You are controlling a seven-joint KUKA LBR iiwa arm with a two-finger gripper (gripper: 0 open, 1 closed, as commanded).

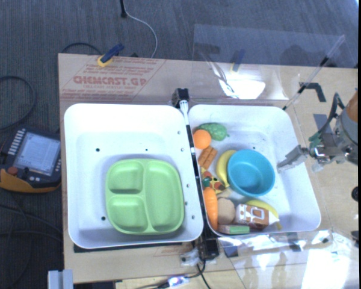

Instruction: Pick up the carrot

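Carrot: I see the tapered orange plastic carrot [210,205] at the right white bin's [301,206] left wall, near the front corner.
Handling: I judge it light, stiff, slippery; I'd grip mid-body.
Pincer: the pincer [289,159] is at the bin's right rim; spread or pressed, I cannot tell.

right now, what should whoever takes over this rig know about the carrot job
Gripper: at the right bin's right edge, above the rim, holding nothing that can be seen.
Carrot: lying in the right bin against the divider, below the blue bowl, beside the other toy food.
Left bin: holds the green divided plate.
Done: nothing yet.
Left: reach across, grasp and lift the carrot.
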